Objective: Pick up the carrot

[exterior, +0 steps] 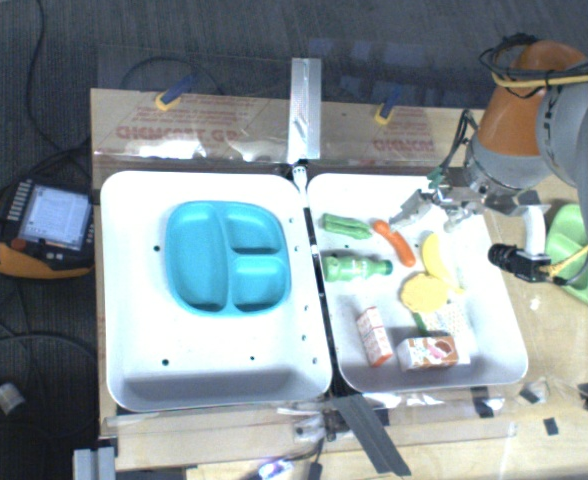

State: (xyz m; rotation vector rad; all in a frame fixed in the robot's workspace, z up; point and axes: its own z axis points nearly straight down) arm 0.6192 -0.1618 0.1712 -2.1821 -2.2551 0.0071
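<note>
The carrot (395,242) is a small orange piece lying at a slant in the upper middle of the right bin (504,353). My gripper (430,215) hangs over the bin's upper right part, just up and to the right of the carrot's far end. Its fingers are spread open with nothing between them. One fingertip (407,213) is near the carrot's top end, though contact is not visible. The arm's orange band (519,118) is at the upper right.
Around the carrot lie a green pod (346,226), a green bottle (356,266), a yellow banana (432,255), a yellow round piece (424,293) and two small cartons (375,335) (429,351). The left bin (134,368) holds a blue divided plate (227,255).
</note>
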